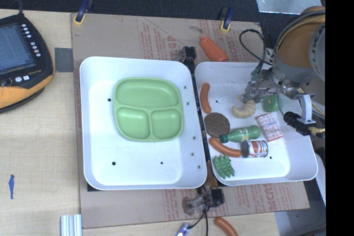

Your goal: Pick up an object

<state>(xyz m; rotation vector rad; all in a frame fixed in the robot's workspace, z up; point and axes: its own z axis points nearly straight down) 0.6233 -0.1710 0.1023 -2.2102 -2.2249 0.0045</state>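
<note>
My gripper is low over the back of the right bin, just above a beige croissant-shaped piece. A small green object lies right beside it. Further forward in that bin lie an orange sausage, a brown round patty, a green bottle, a hot dog, a red-labelled can, a red-and-white packet and a green leafy toy. I see nothing lifted off the bin floor.
The left bin holds a green divided plate. An orange carrot-like piece lies behind the bins and another sausage in front. A teach pendant rests at the far left. Clamps join the bins.
</note>
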